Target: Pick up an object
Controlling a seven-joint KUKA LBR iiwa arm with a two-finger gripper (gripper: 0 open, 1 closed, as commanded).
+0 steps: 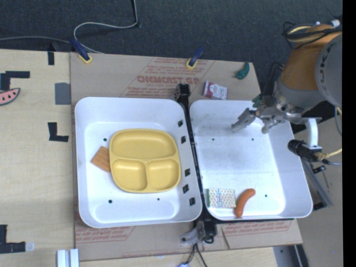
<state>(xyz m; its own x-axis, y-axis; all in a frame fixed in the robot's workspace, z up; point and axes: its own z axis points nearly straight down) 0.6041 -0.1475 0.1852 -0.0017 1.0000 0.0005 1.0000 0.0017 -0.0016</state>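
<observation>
Two shallow white bins sit side by side on the desk (33, 166), on a sheet of brown cardboard (144, 74).

Left bin (83, 166): a yellow divided tray (146, 160) lies near the middle, three compartments, upright. A small tan cracker-like square (101, 159) lies at the tray's left edge, partly tucked under it.

Right bin (289, 199): two items, both against the near edge. An orange sausage-shaped object (243, 201) lies tilted, its upper end pointing toward the far right. Just beside it on the left, a small flat packet (221, 197) with a pale printed face, near the bin's near left corner. The two are close; I cannot tell whether they touch.

The grey arm with its orange band (306, 65) reaches in from the right. The end effector (256, 124) hangs over the far right part of the right bin, well apart from the sausage and the packet. Its two fingers (240, 121) are spread apart, with nothing between them.

Off the bins: a small red-and-white packet (214, 90) lies on the cardboard just beyond the far edge of the right bin. A teal object (242, 70) lies at the cardboard's far right corner. Two blue-and-yellow clamps (82, 52) grip the cardboard's far edge.
</observation>
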